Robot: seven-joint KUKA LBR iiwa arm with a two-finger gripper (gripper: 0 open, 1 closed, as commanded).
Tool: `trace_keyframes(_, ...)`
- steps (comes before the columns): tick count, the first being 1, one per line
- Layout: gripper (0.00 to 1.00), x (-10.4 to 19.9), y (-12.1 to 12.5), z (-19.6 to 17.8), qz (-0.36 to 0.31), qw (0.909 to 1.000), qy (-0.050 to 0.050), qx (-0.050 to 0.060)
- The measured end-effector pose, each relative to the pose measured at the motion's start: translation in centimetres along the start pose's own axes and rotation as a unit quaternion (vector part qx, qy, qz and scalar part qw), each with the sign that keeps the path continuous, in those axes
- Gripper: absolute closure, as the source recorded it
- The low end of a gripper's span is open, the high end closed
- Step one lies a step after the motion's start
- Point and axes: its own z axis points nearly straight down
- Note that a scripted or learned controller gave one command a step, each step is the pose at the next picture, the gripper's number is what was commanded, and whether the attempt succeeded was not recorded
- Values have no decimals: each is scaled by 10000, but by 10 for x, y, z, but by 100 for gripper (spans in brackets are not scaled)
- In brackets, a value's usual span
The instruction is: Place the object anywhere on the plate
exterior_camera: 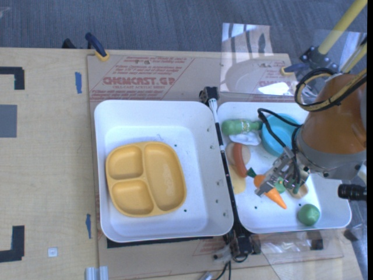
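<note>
So the gripper (278, 182) is down low in the right bin (332, 217), hanging right over a small orange carrot (276, 198) with a green top. The fingers look close together and angled toward the carrot, but honestly I can't tell whether they're actually pinching it or just sitting on top of it, since the gripper body covers most of the contact spot. The carrot's pointy end pokes out toward the near side, just past the fingertips.

Around that: a green ball-shaped thing, maybe a lime (308, 214), sits near the carrot on its right and closer to the near rim. To the left of the gripper there's a hot dog or sausage toy (238, 158) lying on a pale bun-like piece, up against the bin's left wall. Farther back sits a green bottle-ish item (239, 126) with a white label, and beside it a blue bowl (278, 134) with a black cable looping over it. The arm (335, 130), with its big orange band, comes in from the right and covers the far right part of that bin.

The yellow plate (145, 178), three compartments, sits in the middle of the left bin (116, 118), well apart from the carrot. Both bins rest on a cardboard sheet (140, 77) with red print.
</note>
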Motion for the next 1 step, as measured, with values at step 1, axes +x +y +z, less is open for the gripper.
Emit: trace_keyframes(1,100,32,60,-17,106,9999,-9,-25)
